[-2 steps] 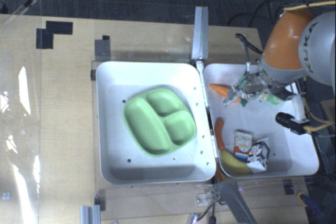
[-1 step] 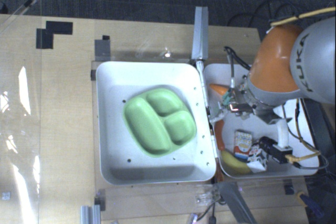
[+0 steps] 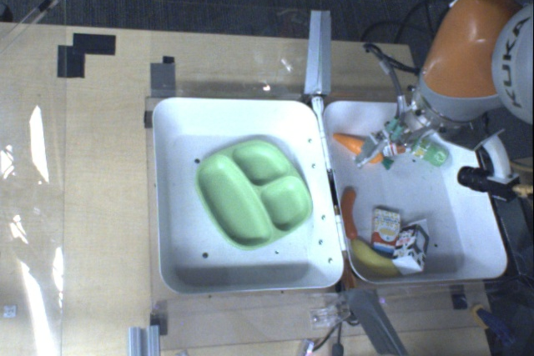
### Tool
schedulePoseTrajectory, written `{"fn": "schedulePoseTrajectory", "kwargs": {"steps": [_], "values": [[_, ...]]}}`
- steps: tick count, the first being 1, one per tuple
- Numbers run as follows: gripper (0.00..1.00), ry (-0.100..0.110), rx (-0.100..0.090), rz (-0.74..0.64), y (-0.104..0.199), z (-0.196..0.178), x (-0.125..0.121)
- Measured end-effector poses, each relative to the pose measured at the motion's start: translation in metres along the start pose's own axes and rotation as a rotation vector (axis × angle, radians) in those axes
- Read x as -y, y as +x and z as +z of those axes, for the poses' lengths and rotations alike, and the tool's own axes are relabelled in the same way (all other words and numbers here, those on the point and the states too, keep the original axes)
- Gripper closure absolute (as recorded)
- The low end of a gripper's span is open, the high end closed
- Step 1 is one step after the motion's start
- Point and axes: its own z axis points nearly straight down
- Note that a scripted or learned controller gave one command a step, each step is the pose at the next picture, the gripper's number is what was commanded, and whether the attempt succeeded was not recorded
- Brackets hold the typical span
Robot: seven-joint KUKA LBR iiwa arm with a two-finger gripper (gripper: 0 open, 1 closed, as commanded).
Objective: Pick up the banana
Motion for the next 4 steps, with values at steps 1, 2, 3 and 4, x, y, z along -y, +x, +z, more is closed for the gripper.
{"fn": "schedulePoseTrajectory", "kwargs": {"steps": [1,2,3,4], "values": [[0.0,0.001,-0.002,-0.162,0.054,-0.003,0.082],[0.0,-0.005,0.005,-0.224,0.022,-0.129,0.096],[0.0,0.001,-0.002,-0.418,-0.021,-0.028,0.111],[0.0,-0.002,0.001,-0.608,-0.063,-0.039,0.075]]}}
